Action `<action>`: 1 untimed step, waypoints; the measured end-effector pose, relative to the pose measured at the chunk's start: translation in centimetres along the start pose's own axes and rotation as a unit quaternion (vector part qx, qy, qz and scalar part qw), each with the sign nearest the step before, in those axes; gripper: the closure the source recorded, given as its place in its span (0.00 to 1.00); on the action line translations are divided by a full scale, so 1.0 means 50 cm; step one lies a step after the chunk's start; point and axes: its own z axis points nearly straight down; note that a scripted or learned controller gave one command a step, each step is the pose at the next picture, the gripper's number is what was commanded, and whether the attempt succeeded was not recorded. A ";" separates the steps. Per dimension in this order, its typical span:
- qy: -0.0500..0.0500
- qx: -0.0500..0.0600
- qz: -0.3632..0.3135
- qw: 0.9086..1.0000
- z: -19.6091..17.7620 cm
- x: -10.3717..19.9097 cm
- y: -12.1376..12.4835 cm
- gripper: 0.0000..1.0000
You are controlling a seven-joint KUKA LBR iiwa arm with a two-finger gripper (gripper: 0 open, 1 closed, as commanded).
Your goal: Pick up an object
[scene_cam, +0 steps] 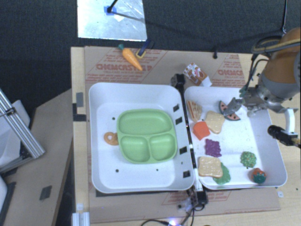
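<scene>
My gripper (236,104) hangs low over the far part of the right bin (270,147), reaching in from the right. Right under its tip lies a red watermelon slice (230,112) with a dark rim; whether they touch is unclear. Nearby in that bin are a beige bread piece (215,122), an orange-red block (201,130), a striped wedge (194,109), purple grapes (213,148), a toast slice (209,165) on a green leaf (224,175), a broccoli floret (248,159) and a red-and-green fruit (257,175).
The left bin (101,102) holds a green divided plate (146,135) and a small pretzel (111,138). Behind the bins, a toy carrot (131,59) and a wrapped snack (195,73) lie on the cardboard. A black part of the arm (282,134) overhangs the right bin's right rim.
</scene>
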 end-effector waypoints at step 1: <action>-0.001 -0.006 -0.001 1.000 -0.015 0.001 0.006 0.00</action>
